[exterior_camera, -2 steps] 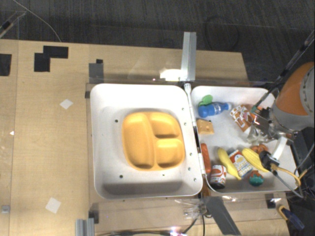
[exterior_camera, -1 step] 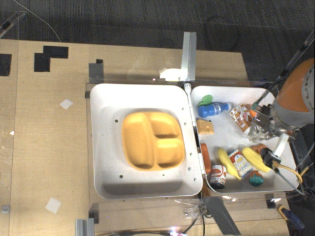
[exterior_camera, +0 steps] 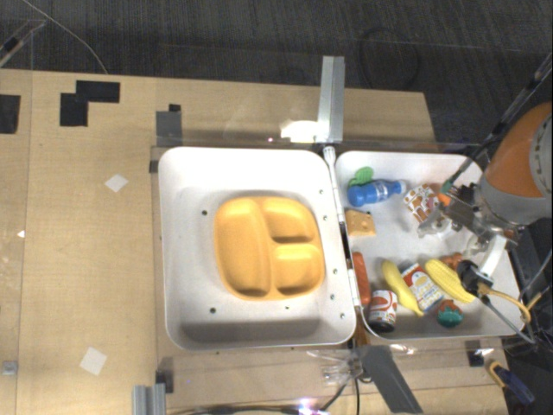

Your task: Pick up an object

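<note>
Bench (exterior_camera: 78, 258): pale wood board filling the lower and left parts of the frame, with black patches at upper left and small pale squares at left and lower left.
Left bin (exterior_camera: 186, 309): white, centre of the frame, holding one yellow divided tray (exterior_camera: 266, 246) with three compartments.
Right bin (exterior_camera: 393, 162): white, touching the left bin's right side, crowded with small items.
Lower right bin: one can (exterior_camera: 382, 309) on its side at the lower left corner, one red sausage-like piece (exterior_camera: 359, 280) along the left wall, two bananas (exterior_camera: 400, 286) flanking a small printed packet (exterior_camera: 422, 289), one teal item (exterior_camera: 448, 317).
Upper right bin: one blue bottle (exterior_camera: 375, 192), one green item (exterior_camera: 361, 176) just above it, one tan cracker-like square (exterior_camera: 362, 224), one printed wrapper (exterior_camera: 420, 201).
Arm (exterior_camera: 523, 175): enters at the right edge, orange band at mid right, grey wrist below it.
Gripper (exterior_camera: 442, 219): low over the right side of the right bin, just beside the printed wrapper; whether it is spread or closed cannot be told.
Floor (exterior_camera: 259, 15): dark carpet across the top of the frame.
Metal post (exterior_camera: 332, 102): upright at the bins' far junction.
</note>
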Controlling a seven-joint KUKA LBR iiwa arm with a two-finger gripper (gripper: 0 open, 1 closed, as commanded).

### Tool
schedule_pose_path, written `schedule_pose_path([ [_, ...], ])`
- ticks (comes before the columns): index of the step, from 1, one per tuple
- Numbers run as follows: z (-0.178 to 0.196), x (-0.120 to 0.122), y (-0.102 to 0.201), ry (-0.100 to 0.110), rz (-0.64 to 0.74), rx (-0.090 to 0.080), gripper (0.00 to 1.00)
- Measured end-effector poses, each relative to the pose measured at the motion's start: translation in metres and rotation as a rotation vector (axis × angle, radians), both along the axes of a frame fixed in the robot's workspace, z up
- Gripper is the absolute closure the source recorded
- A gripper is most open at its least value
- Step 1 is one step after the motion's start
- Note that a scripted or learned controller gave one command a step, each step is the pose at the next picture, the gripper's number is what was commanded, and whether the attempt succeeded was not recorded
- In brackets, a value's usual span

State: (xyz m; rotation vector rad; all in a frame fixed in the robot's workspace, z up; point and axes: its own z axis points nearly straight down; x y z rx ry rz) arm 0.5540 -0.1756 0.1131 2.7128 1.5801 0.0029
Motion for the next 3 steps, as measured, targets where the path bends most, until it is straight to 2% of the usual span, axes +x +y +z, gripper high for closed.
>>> schedule_pose_path([
  [1, -0.013, 0.069, -0.016, -0.001, -0.018, 0.001, 0.0],
  [2, 0.035, 0.027, 0.012, -0.003, -0.155, 0.001, 0.0],
  [3, -0.023, 0.068, 0.058, -0.001, -0.451, 0.003, 0.0],
])
